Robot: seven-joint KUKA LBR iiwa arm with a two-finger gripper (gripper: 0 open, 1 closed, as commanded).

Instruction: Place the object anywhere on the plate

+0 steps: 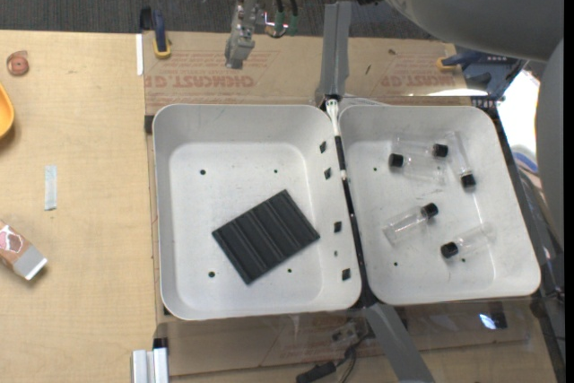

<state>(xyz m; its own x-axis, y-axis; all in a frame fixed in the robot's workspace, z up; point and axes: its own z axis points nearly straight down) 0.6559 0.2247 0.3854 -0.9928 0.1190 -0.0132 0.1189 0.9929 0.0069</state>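
Observation:
A black ribbed plate [265, 236] lies tilted on the floor of the left bin [179, 193]. Several clear vials with black caps lie scattered in the right bin [511, 274], among them one near the middle [413, 221], one at the front [462, 244] and one at the back [439, 151]. The gripper [239, 56] hangs high over the bench behind the back edge of the left bin, well away from the plate and the vials. Nothing shows under its tip.
A grey upright post [336, 49] stands behind the seam between the bins. A blue clamp [159, 36] sits at the cardboard's back left corner. On the wooden bench to the left lie a small metal strip [50, 188] and a wrapped block [20, 252].

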